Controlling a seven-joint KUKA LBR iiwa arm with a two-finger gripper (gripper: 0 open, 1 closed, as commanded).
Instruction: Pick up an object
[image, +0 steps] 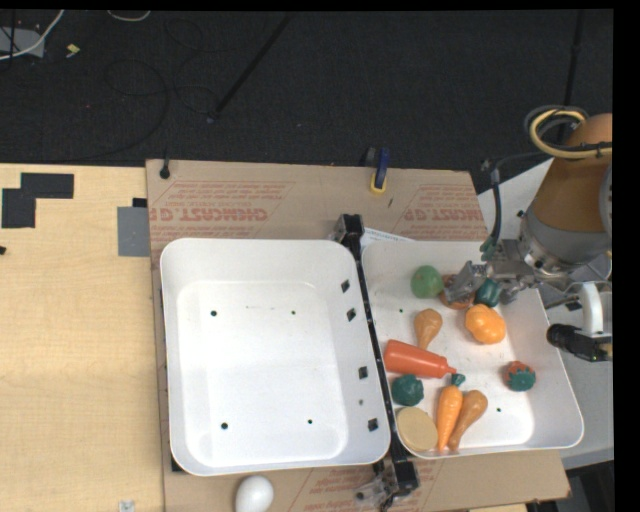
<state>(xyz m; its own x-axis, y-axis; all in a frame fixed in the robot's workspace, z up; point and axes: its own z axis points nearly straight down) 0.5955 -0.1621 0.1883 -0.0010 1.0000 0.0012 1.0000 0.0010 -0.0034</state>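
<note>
The grey arm with its orange band reaches in from the right and lowers its two-finger gripper (478, 287) into the upper part of the right shallow white bin (560, 425). The gripper sits low among the toys, between a round green plastic ball (427, 281) on its left and a rounded orange plastic fruit (485, 325) just below it. A small teal piece shows at the gripper's tip, though it may be part of the tool and not a toy; the view is too dark and cluttered there to say. Whether the gripper is spread or pinched together cannot be told, and nothing can be seen clamped in it.

Further down the same bin lie a small tan pear-shaped toy (428, 325), a red-orange tapered carrot-like toy (417, 359), a dark green round toy (407, 390), an orange carrot (448, 413), a beige flat disc (417, 429) and a small red-and-green strawberry-like toy (519, 376).

As a judgement, the task is at the reach-and-grasp stage: the approach looks made, while a secure grip and the lift are left.
</note>
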